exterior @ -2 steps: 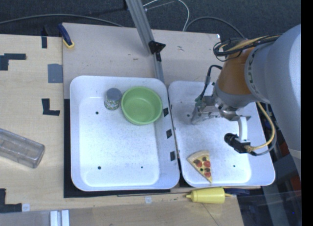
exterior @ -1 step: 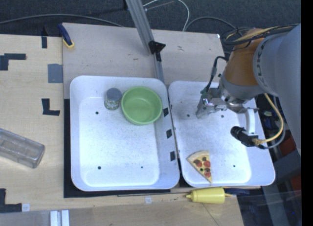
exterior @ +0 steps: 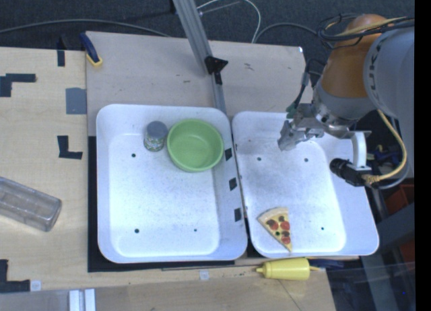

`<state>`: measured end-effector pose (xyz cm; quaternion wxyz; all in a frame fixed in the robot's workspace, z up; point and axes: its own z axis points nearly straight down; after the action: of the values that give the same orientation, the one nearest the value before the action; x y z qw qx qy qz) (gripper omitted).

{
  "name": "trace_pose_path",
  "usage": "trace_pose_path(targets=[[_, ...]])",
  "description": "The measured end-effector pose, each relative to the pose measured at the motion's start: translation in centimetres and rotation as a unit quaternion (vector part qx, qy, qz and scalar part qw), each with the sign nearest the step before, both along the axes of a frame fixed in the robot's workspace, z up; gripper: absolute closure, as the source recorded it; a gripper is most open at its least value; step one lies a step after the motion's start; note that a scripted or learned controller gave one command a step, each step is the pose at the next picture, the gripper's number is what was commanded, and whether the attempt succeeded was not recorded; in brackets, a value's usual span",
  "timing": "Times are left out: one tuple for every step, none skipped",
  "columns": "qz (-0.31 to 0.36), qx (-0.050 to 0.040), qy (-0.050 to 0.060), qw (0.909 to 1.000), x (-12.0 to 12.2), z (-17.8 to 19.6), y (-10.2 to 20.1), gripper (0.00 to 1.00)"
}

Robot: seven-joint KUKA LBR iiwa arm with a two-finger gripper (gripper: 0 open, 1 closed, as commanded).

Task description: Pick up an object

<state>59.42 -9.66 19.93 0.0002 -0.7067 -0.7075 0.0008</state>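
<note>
While finger state unclear, triangular pizza slice (exterior: 276, 226), red-dotted, yellow-crusted, low in right bin (exterior: 350, 235).

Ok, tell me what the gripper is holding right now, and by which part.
Nothing shows between the fingers of the gripper; it hangs over the right bin, well apart from the pizza slice.

Yellow bottle (exterior: 283, 269) — perhaps mustard

A robotics lab: taped bench (exterior: 40, 128), white bins (exterior: 161, 242), loose cables (exterior: 229, 3).
</note>
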Motion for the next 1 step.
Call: trace_pose_path(targets=[[0.000,0.0002,-0.002,1.0000,0.08,3.86,0.03,1.00]])
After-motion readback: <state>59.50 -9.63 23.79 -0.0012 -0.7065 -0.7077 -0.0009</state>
